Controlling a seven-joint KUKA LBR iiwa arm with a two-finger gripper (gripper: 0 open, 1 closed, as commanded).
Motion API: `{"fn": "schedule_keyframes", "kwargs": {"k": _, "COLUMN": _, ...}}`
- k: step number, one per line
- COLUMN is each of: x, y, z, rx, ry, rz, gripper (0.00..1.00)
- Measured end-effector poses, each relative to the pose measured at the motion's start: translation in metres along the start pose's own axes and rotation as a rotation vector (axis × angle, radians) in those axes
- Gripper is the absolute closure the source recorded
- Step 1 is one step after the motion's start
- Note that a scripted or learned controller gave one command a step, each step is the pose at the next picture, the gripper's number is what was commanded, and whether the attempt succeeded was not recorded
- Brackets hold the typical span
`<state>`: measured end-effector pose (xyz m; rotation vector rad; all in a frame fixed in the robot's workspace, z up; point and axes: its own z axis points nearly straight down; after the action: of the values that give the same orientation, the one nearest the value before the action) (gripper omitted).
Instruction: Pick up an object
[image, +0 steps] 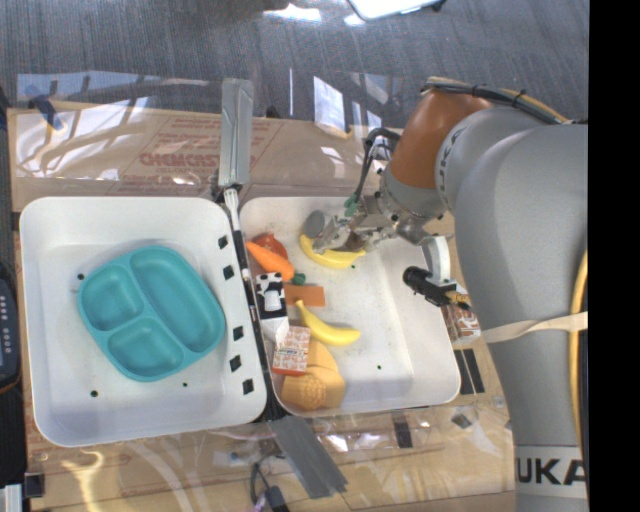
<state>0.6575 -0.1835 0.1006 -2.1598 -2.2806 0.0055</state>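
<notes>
My gripper (332, 233) is down in the right bin (420, 340) near its back wall. It sits just above and touching the top of a yellow banana (335, 259). Left of that banana lies an orange carrot (268, 254). A second banana (329, 329) lies in the middle of the bin, with an orange block (306, 295) and a black-and-white item (268, 294) beside it. Along the bin's front left are a small printed carton (291, 351) and a yellow-orange lumpy fruit (312, 386).
The left bin (60, 400) holds a teal divided plate (150, 312). My grey arm with its orange band (430, 130) covers the right side of the right bin, and a black fitting (430, 286) hangs over that bin's right rim.
</notes>
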Motion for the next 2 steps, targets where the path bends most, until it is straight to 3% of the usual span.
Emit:
{"fn": "schedule_keyframes", "kwargs": {"k": 1, "x": -0.0001, "y": -0.0022, "z": -0.0085, "rx": 0.012, "ry": 0.001, "rz": -0.004, "gripper": 1.0}}
{"fn": "schedule_keyframes", "kwargs": {"k": 2, "x": 0.0018, "y": -0.0024, "z": -0.0085, "rx": 0.016, "ry": 0.005, "rz": -0.006, "gripper": 0.0}}
